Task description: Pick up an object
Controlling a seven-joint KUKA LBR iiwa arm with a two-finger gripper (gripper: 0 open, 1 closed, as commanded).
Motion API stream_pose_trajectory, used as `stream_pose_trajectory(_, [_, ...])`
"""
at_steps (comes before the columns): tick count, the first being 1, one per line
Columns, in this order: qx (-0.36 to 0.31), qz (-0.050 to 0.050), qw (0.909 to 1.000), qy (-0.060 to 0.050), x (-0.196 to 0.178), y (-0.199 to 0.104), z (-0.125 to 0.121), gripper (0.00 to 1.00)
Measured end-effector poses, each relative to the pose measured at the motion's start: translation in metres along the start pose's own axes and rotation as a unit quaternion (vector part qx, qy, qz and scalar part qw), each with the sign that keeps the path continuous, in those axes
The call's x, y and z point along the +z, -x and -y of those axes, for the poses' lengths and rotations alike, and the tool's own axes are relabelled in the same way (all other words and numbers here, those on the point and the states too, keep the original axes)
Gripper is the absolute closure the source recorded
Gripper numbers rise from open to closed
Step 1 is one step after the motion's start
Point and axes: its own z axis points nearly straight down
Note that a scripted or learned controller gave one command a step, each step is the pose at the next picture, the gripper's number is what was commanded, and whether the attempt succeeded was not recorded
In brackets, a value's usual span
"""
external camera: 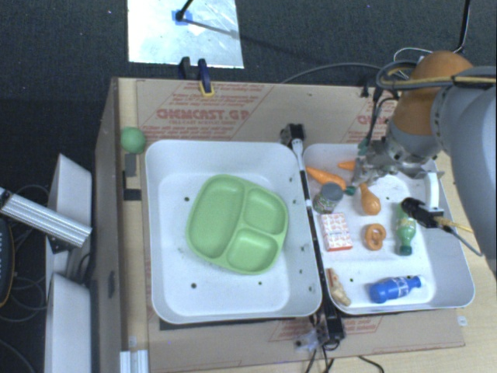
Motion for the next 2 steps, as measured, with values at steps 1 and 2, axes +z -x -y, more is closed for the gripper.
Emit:
stream_pose_trajectory(1, [0.000,0.000,1.0000,0.000,0.000,0.000,0.000,0.00])
stream_pose_trajectory(2, [-0.002,0.001,1.0000,0.001,-0.011,0.000,-0.001,1.00])
